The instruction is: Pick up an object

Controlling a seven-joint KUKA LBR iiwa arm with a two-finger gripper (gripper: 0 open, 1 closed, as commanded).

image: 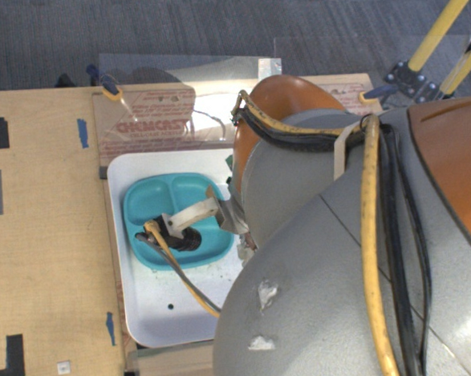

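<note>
A teal divided plate (169,197) lies in the upper half of the white bin (152,313) on the left. My gripper (233,220) hangs at the plate's right edge, mostly covered by the grey arm and its orange band. Nothing shows as held.
The arm's bulk (336,240) covers the right side of the bench and the other bin. A brown cardboard panel (42,237) lies left of the bin. A clear plastic sheet (181,98) stands behind it. A small dark speck (171,307) sits on the bin floor.
</note>
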